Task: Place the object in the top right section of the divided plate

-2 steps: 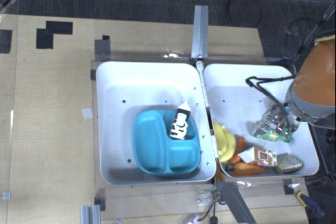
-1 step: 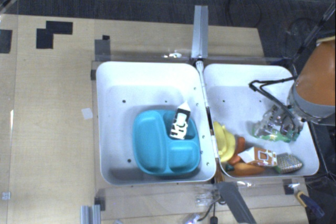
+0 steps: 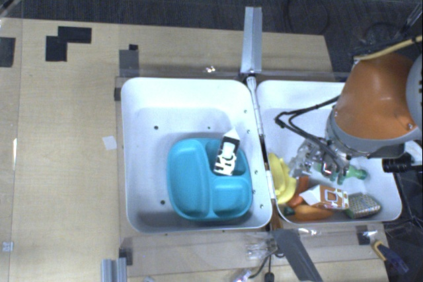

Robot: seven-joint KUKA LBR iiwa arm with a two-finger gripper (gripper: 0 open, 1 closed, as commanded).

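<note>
On my screen, item by item.

Left bin [image 3: 135, 142]: shallow, white. It holds the blue divided plate [image 3: 192, 185], which lies toward the bin's near right side. The plate has one long section on the left and two smaller sections on the right.

Task object [image 3: 227, 157]: a small black-and-white item. I see it lying tilted in the plate's top right section, with its upper end leaning over the plate's far rim. It is not touching the arm and sits well apart from the gripper.

Right bin [image 3: 291, 99]: shallow, white, set just beside the left bin, with a metal divider rail [image 3: 252, 43] running back from where they meet. I count along its near side a yellow banana [image 3: 283, 176] against the left wall, an orange carrot-like piece [image 3: 312, 212] by the near wall, a small printed carton [image 3: 332, 195], a grey mesh-textured item [image 3: 361, 205] toward the near right corner, and a green piece [image 3: 357, 173] partly under the gripper.

Arm: grey with an orange band [image 3: 380, 99], entering from the right, with black cable looping across the right bin's floor.

Gripper [image 3: 322, 162]: low over the right bin's clutter, just right of the banana. From this angle I cannot tell whether its pincer is open or closed, nor whether anything sits in it.
</note>
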